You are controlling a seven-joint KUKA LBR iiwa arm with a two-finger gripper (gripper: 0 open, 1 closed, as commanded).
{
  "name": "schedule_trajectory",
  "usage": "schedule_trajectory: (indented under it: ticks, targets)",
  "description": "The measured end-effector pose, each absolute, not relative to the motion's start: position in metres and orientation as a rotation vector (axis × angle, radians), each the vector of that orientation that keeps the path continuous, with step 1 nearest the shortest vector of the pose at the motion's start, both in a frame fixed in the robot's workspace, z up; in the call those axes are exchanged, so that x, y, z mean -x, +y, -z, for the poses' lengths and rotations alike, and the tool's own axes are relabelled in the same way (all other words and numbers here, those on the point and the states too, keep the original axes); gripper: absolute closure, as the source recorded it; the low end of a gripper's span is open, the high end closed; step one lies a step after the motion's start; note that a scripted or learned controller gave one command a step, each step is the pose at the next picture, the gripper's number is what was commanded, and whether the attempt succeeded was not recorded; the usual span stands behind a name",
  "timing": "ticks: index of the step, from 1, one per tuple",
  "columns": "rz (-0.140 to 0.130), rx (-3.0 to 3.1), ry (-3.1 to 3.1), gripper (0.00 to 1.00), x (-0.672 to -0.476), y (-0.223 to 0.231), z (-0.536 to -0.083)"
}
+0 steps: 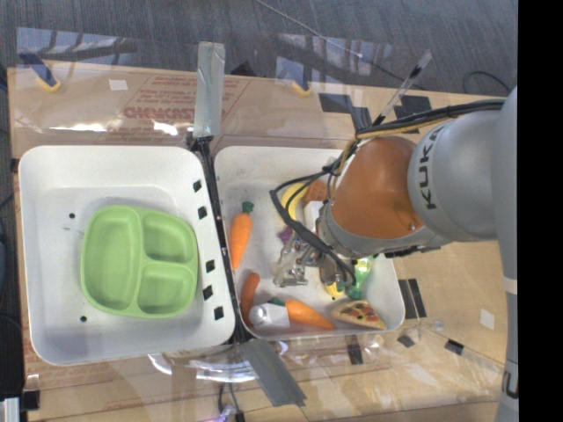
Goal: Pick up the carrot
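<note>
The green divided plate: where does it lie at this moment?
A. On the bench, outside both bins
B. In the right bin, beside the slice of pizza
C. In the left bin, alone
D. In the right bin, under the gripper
C. The green divided plate lies flat inside the left bin with nothing else on it, while the carrots and the pizza slice are in the right bin.
</note>
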State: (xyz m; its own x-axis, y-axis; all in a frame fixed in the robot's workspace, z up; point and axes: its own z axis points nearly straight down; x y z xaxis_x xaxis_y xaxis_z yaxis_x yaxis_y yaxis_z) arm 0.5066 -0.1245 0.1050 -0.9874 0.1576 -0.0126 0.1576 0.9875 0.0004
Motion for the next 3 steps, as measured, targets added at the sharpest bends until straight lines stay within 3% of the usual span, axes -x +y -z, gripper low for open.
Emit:
schedule_trajectory:
  ticks: [1, 2, 3]
  targets:
    - [0.000, 0.046, 3.135, 1.00, -0.524, -0.050, -0.194]
    - [-0.004, 0.033, 3.139, 1.00, -0.540, 0.027, -0.192]
    - [0.000, 0.509, 3.096, 1.00, -0.541, 0.043, -0.225]
